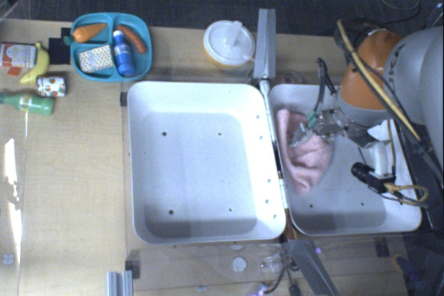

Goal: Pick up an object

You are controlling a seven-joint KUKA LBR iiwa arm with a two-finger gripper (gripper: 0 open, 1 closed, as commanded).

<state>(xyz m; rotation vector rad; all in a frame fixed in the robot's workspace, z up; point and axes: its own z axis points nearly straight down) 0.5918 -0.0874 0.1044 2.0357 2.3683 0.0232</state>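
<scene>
Pale wood makes up the counter (pixel 69 204), and on it we take the left white bin (pixel 201 163) as our landmark. Just to its right, touching along the shared edge, sits the right white bin (pixel 361 218). Over that second bin the grey arm (pixel 416 73) reaches in, its orange band (pixel 371 59) well to the landmark's upper right. A pink cloth (pixel 305 152) lies crumpled in the right bin, close to the wall it shares with the landmark. The tool (pixel 313 127) sits low on the upper part of the cloth (we cannot tell whether its fingers are spread or closed, since cables and cloth folds blur them).

Up and left of the landmark we see a blue divided tray (pixel 142 31) holding toy foods and a small blue bottle (pixel 123 55). Just above the landmark's upper right corner stands a white-lidded yellow cup (pixel 229 44). Far to the landmark's left lie a banana (pixel 36 66), a small can (pixel 51 86) and a green bottle (pixel 28 102).
</scene>
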